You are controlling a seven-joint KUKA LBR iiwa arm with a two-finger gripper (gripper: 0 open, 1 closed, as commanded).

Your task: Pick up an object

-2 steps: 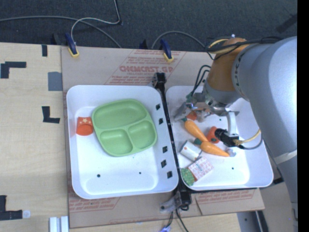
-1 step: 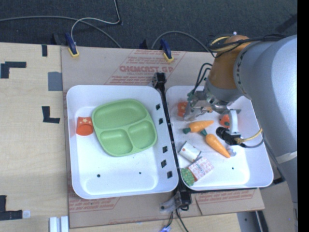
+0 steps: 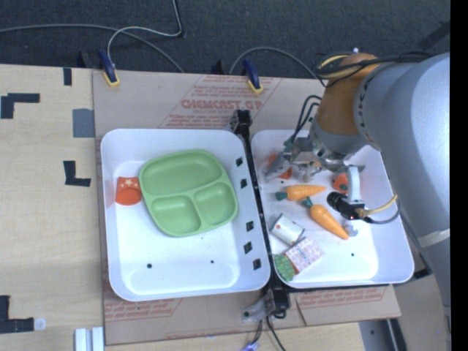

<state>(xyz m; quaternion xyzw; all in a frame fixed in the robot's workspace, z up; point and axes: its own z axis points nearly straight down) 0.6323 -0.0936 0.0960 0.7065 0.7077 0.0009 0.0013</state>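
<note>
The arm leans in from the right and bends down over the right bin, which suits a pick, since that is where the loose things lie. One counter carries two bins; the left bin holds one green tray with three wells, lying flat, and one small orange cup just beside its left edge. The tray is too wide for an easy grab, so the small items in the right bin look the likelier targets. There I count two carrots, the second lying nearer the front, one white box, and one patterned packet at the front. The claw hangs low at the bin's back left corner, close above the upper carrot; whether it is spread or pressed together I cannot tell, and nothing is plainly pinched in it.
</note>
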